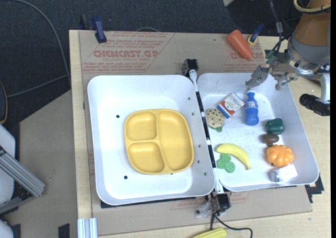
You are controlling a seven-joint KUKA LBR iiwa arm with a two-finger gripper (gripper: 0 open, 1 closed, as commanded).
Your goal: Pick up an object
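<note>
My gripper (270, 78) hangs over the far edge of the right bin (310, 153), its two fingers spread open with nothing between them. Just below and left of it stands a blue bottle (252, 110), next to a small red, white and blue carton (231, 104). A speckled cookie (214, 118) lies by the bin's left wall. Nearer the front lie a banana (234, 154) and a green leafy piece (227, 164). On the right side sit a green pepper (274, 125), a brown piece (271, 138), an orange pumpkin (279, 155) and a white block (286, 173).
The left bin (105, 105) holds a yellow divided plate (158, 141). An orange carrot-like toy (240, 45) lies on the board behind the right bin. A black divider clip (190, 66) sits between the bins at the back.
</note>
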